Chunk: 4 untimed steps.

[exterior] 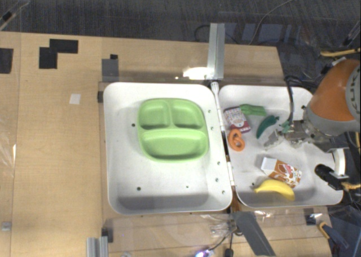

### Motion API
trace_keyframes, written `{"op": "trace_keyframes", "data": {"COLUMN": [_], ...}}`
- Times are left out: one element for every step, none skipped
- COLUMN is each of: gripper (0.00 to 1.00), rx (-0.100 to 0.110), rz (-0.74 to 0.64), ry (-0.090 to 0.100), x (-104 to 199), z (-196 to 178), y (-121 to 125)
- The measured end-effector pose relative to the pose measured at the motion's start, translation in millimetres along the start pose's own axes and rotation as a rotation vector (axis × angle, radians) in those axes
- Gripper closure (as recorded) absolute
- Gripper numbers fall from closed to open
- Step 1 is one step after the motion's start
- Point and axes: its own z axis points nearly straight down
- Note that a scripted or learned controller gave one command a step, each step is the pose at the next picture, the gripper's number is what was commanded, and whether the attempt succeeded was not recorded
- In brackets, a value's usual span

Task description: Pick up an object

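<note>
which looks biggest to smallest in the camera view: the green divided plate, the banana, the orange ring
1. green divided plate, by far the largest
2. banana
3. orange ring, the smallest

All lie at a similar depth in the bins, so the order looks reliable.

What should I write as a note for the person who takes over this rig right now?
Gripper: low in the right bin, beside the dark green item; holds nothing that I can see.
Right bin: banana, small carton, orange ring, pink packet, light green item.
Left bin: green tray.
Done: nothing picked yet.
Left: grasp one object and lift it.
</note>
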Motion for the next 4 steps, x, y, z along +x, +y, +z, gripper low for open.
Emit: {"op": "trace_keyframes", "data": {"gripper": [0.00, 0.00, 0.00, 0.00], "rx": [-0.008, 0.009, -0.002, 0.008], "rz": [-0.078, -0.209, -0.143, -0.048], "ry": [-0.004, 0.002, -0.002, 0.001], "x": [-9.1, -16.8, -9.2, 26.6], "z": [-1.9, -52.4, 1.4, -35.4], "y": [-63.6, -5.0, 66.6, 115.9]}}
